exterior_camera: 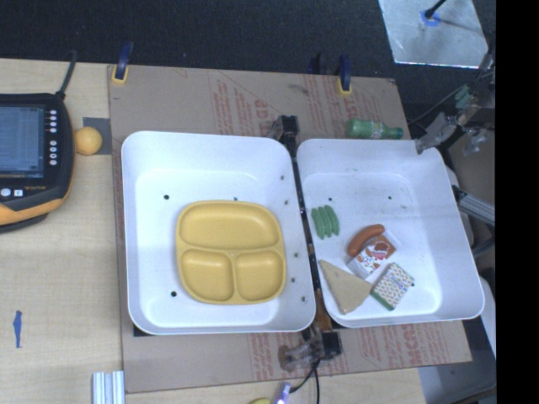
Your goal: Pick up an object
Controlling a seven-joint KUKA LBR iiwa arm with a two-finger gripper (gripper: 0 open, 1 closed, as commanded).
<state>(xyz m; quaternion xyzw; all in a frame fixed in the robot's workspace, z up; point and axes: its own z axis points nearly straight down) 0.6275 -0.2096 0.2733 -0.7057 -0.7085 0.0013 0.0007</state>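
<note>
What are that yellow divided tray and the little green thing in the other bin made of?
The yellow tray looks like moulded plastic: uniform colour, soft sheen, rounded compartment edges. The green piece is probably plastic toy food, ribbed like pea pods, though it is too small to be sure.

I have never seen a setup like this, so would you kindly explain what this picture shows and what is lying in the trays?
This is one camera fixed above a workbench, looking down at a slant. Two shallow white bins sit side by side. The left bin holds a yellow divided plate. The right bin holds small toy foods: a green pea pod, a sausage, a small carton, a cheese wedge and a patterned packet. A robot arm normally reaches in from the right to pick one up. On the far left lies its control tablet.
</note>
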